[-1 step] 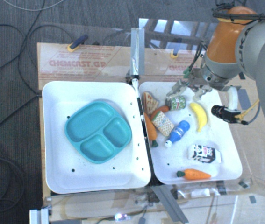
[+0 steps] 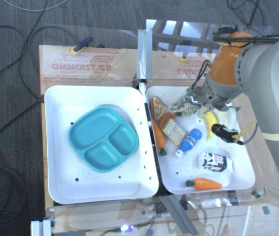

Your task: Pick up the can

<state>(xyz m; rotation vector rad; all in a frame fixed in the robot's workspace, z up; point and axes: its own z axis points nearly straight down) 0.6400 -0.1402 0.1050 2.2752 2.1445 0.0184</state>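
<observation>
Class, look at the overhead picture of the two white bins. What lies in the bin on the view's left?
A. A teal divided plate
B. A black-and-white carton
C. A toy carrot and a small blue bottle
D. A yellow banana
A. The teal divided plate sits alone in the left bin, while the blue bottle, the carrot and the black-and-white carton all lie in the right bin.

The can point(image 2: 190, 109) looked small and silvery-grey, apparently lying on its side. It lay toward 12 o'clock in the right bin point(image 2: 237, 178), its details blurred.
</observation>
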